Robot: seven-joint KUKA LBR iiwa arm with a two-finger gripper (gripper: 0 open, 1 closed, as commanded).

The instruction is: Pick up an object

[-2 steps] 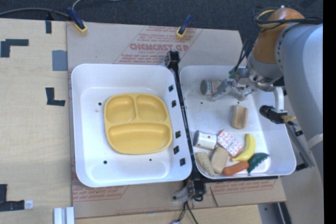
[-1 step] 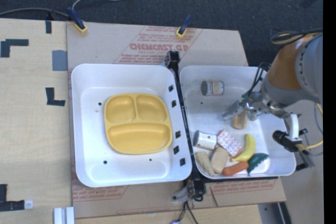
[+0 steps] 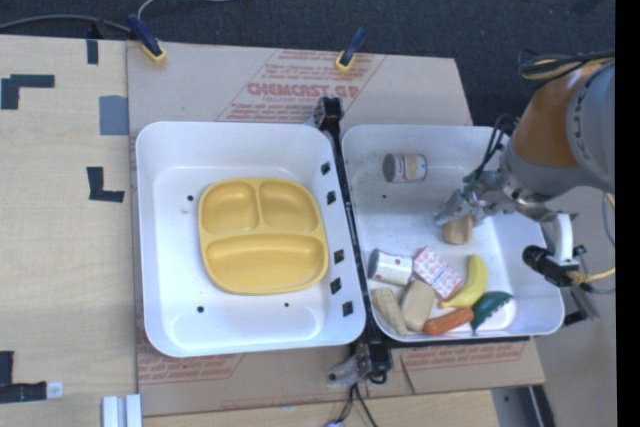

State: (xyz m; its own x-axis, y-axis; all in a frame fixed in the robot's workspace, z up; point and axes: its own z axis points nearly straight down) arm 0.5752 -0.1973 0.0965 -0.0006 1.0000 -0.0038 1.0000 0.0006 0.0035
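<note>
In the right bin (image 3: pixel 440 140) my gripper (image 3: pixel 457 211) is down near the floor, right of centre. A small tan rounded object (image 3: pixel 458 232) lies just below its tip, touching or nearly touching it; I cannot tell whether it is gripped. A tin can (image 3: pixel 405 167) lies on its side at the back of this bin. Along the front lie a white can with a red label (image 3: pixel 392 267), a pink-and-white packet (image 3: pixel 437 272), a banana (image 3: pixel 471 280), a carrot (image 3: pixel 447 321), a green item (image 3: pixel 492 307) and tan bread pieces (image 3: pixel 417 300).
The left bin (image 3: pixel 160 215) holds a yellow divided plate (image 3: pixel 263 235). A black divider with clips (image 3: pixel 338 215) separates the bins. The arm (image 3: pixel 560 140) hangs over the right bin's right rim. Cardboard (image 3: pixel 290 85) lies under both bins.
</note>
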